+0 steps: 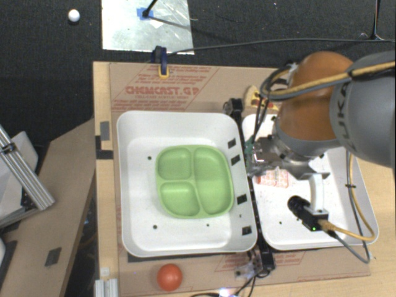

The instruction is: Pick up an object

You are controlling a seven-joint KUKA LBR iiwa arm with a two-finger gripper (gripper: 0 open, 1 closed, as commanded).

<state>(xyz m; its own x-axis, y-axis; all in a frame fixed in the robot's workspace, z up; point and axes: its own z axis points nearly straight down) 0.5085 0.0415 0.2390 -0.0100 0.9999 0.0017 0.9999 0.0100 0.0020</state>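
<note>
An orange ball lies on the bench beside the left bin.

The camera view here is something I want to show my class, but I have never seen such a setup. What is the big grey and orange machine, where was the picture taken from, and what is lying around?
The picture comes from a single camera fixed above a bench, looking down at a slant. The grey and orange shape is a robot arm reaching in from the right; its job is to pick up an object. Its end effector hangs low over the right white bin, above a pale item with red print that lies there. Whether anything is held cannot be seen. The left white bin holds a green divided tray. An orange ball sits on the bench in front of the bins, and a small white ball lies on the dark surface far behind.
</note>
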